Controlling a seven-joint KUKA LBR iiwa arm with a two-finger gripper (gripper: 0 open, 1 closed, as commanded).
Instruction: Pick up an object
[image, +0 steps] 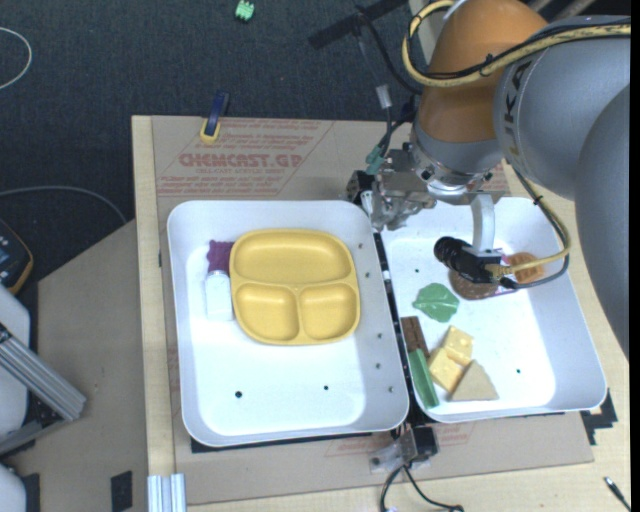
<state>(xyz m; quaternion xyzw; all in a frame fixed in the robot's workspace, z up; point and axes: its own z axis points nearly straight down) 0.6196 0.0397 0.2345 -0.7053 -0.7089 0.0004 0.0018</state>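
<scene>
Hand (398, 203) poised over the dividing rim between left bin (190, 330) and right bin (560, 330); finger spread impossible to tell.

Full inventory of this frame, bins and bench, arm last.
Left bin: 1, white, left on the bench.
Right bin: 1, white, right on the bench.
Tray: 1, yellow, three compartments, upper middle of left bin.
Purple item: 1, at the tray's left edge.
White item: 1, just below the purple one, beside the tray.
Green leaf shape: 1, centre-left of right bin.
Yellow blocks: 2 or so, lower part of right bin.
Tan wedge: 1, next to the blocks.
Green stick: 1, along right bin's left wall.
Brown round item: 1, upper right bin.
Clip: 1, blue and yellow, bench's far edge.
Arm: 1, grey with orange band, above right bin.
Gripper: 1, at right bin's far left corner.
</scene>
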